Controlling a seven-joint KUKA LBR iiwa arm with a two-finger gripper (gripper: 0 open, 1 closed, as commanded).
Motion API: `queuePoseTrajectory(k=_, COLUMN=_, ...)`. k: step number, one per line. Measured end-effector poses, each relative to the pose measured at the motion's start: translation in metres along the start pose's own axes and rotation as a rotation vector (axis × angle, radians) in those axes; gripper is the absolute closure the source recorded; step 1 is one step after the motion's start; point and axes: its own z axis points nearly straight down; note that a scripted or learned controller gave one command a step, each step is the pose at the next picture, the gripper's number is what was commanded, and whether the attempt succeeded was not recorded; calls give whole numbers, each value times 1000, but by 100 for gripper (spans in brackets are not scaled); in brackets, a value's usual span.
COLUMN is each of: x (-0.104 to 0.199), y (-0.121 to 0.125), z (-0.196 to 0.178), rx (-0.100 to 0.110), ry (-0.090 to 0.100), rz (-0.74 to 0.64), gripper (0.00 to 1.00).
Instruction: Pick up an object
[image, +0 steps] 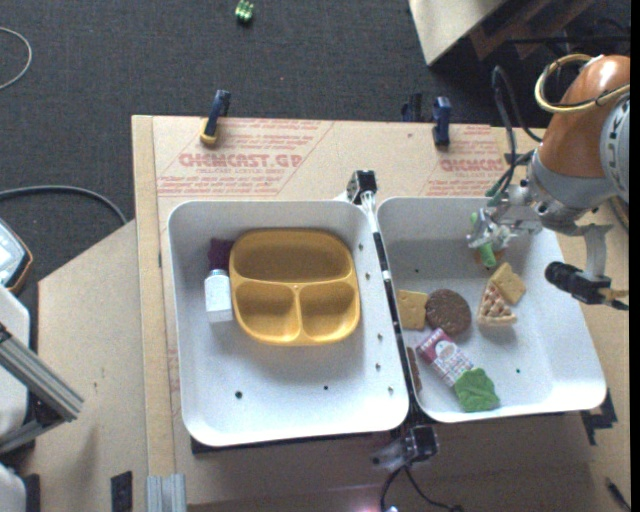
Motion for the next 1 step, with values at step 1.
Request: queuePoseTrajectory(k=1, x=8, y=8, z=-54, rx=0, ry=1, rz=-2, gripper=100)
